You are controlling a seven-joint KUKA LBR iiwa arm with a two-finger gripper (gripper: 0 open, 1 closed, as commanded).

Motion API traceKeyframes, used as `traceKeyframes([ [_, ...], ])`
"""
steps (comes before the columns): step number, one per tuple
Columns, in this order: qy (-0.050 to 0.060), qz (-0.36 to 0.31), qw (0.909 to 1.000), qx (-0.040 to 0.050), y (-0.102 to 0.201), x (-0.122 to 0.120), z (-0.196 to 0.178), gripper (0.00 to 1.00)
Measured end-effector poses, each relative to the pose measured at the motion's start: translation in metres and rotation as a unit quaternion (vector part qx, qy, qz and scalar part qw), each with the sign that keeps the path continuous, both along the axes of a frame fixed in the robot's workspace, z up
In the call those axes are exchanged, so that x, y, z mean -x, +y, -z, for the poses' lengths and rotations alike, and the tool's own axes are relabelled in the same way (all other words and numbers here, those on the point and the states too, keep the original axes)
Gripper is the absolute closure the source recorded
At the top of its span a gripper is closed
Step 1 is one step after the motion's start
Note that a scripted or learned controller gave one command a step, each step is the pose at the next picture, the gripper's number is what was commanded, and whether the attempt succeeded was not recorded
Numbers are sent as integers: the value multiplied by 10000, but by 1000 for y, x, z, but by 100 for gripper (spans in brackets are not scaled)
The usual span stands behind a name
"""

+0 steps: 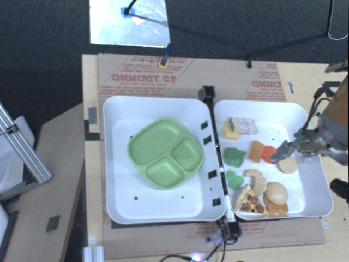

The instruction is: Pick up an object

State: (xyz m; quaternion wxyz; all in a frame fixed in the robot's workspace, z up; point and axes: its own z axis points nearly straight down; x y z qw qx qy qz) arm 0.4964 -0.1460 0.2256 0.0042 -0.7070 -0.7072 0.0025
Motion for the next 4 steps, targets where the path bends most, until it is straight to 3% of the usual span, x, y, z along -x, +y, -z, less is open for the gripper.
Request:
traceKeyframes([
  [1, -55, -14, 10000, 12, 0, -3, -5, 0],
  [4, -40, -1, 10000, 7, 3, -4, 143, 0],
])
